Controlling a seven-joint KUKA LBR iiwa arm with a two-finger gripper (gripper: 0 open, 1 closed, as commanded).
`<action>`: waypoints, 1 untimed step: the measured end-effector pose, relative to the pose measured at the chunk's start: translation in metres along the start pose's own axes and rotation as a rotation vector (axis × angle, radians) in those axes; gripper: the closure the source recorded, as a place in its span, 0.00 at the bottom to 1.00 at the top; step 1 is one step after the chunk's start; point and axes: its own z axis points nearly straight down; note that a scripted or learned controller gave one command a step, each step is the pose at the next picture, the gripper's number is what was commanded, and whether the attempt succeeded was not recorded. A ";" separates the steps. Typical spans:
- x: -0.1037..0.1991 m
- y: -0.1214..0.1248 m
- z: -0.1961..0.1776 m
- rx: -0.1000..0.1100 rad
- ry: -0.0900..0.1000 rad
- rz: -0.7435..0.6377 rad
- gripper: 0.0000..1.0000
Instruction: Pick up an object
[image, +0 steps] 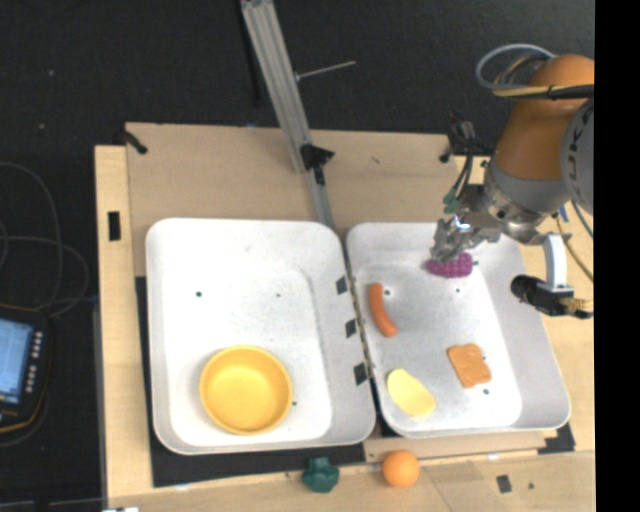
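End effector (453, 240) over knobbly purple cluster (450, 265) — glossy white bin (520, 400)

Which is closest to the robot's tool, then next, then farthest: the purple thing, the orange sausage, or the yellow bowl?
From the tool:
1. Purple thing, right under it in the right bin.
2. Orange sausage, by the right bin's left edge.
3. Yellow bowl, in the left bin's near corner.

Purple knobbly object (451, 265) low in right bin's (520, 405) far part

I see a round yellow bowl (246, 389) in the white left bin (240, 260); the white right bin (500, 300) shows a purple lumpy piece (451, 265), an orange sausage-shaped piece (382, 309), a pale yellow oval piece (410, 392) and an orange-brown square piece (469, 364).
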 end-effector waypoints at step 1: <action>0.055 -0.006 0.004 0.000 0.001 -0.002 1.00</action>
